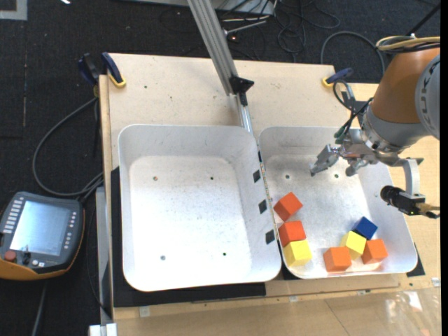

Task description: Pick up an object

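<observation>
1. Nearest, along the front of the right bin (392, 268), lie two clusters of small cubes: an orange cube (338, 258), a yellow cube (355, 242), a blue cube (365, 227) and a second orange one (375, 250), crowded together at the front right corner.
2. Left of them, by the bin's inner wall, a yellow block (297, 251) touches an orange block (292, 232); a tilted orange block (288, 206) sits just behind, slightly apart.
3. These look like light, rigid blocks with flat faces, so they should neither crush nor deform; smooth sides may slip, so opposite flat faces are the place to grip. The tilted orange block has the most free room around it.
4. Farther back, the gripper (337, 161) hangs above the bin's rear, fingers spread, holding nothing.
5. Beyond, the left bin (133, 152) sits alongside.
</observation>
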Action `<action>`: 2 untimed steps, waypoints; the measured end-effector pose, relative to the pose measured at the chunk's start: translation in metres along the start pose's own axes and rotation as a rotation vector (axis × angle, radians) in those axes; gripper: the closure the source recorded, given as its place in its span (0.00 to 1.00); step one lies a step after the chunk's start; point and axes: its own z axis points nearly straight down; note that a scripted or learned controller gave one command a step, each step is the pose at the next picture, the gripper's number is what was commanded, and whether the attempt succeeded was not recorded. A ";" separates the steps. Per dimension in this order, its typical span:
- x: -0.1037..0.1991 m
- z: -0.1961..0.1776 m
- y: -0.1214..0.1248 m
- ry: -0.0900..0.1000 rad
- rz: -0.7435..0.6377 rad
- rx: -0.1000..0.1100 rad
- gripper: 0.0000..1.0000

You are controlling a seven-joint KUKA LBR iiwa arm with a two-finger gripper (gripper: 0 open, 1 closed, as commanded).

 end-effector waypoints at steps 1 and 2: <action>0.004 -0.011 0.004 -0.001 -0.009 -0.008 1.00; -0.022 -0.043 0.010 -0.002 -0.005 -0.011 1.00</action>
